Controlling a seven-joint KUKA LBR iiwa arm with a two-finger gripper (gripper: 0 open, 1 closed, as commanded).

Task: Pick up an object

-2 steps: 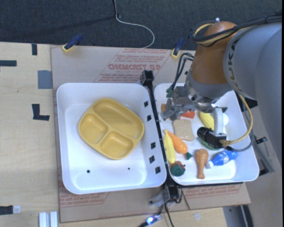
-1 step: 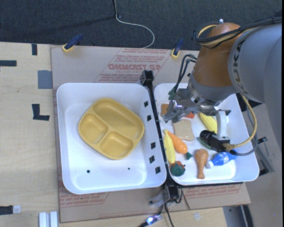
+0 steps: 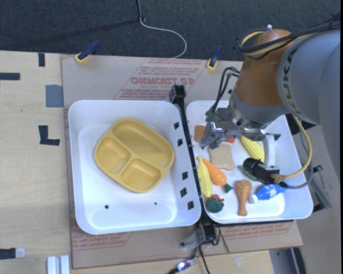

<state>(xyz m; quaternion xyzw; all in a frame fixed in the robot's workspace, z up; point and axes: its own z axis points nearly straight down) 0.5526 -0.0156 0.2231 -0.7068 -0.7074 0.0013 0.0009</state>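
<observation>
My gripper (image 3: 215, 135) hangs low over the upper left part of the right bin (image 3: 297, 213), just above a tan bread slice (image 3: 223, 157). A small orange-brown piece (image 3: 199, 132) lies beside the gripper on its left. Below them lie a yellow banana (image 3: 204, 177) and an orange carrot (image 3: 216, 174), side by side. A corn cob (image 3: 252, 147) sits to the right of the bread, partly under the arm. Toward the front of the bin are a drumstick (image 3: 243, 196), a blue bottle (image 3: 268, 193) and a red-and-green piece (image 3: 214, 203). I see nothing held by the gripper.
The left bin (image 3: 80, 114) holds a yellow divided plate (image 3: 134, 153). A black-clipped divider (image 3: 186, 153) runs between the two bins. The grey arm covers the right bin's back right part.
</observation>
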